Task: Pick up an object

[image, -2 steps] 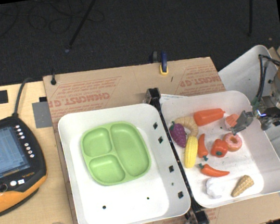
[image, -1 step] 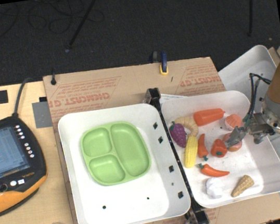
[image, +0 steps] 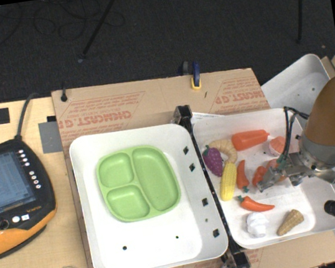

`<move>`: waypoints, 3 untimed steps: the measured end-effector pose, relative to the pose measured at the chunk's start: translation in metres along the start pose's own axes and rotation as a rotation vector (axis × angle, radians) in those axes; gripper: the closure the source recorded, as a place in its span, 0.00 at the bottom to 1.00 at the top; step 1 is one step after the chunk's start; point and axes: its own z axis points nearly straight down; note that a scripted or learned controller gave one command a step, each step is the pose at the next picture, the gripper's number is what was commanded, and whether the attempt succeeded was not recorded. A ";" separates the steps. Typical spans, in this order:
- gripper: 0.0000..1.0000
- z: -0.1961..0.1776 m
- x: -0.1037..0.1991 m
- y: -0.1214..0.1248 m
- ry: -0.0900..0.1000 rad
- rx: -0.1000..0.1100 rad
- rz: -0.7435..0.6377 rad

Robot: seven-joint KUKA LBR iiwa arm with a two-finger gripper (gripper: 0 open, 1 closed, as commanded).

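Note:
The right bin (image: pixel 309 193) holds several toy foods. An orange carrot (image: pixel 249 139) lies at the back, with purple grapes (image: pixel 213 161) and a yellow corn cob (image: pixel 228 180) along the left side. A red chili (image: pixel 242 174) lies beside the corn, and another red pepper (image: pixel 256 204) sits nearer the front. A white lump (image: pixel 255 225) and a tan cone (image: pixel 290 222) lie at the front. My gripper (image: pixel 274 176) is low in the bin's middle, right next to a small red piece (image: pixel 259 175). A pink item (image: pixel 277 144) lies just behind it.
The left bin (image: pixel 103 247) carries a green divided plate (image: pixel 138 182). A black divider (image: pixel 203 181) separates the bins. A tablet pendant (image: pixel 7 193) lies on the bench at the far left. The arm's body (image: pixel 330 123) overhangs the right bin's right edge.

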 end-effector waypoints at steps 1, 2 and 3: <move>0.00 0.029 0.004 0.001 -0.002 -0.004 0.000; 1.00 0.017 0.002 0.001 -0.002 -0.005 0.005; 1.00 -0.029 0.008 -0.004 -0.003 -0.009 0.004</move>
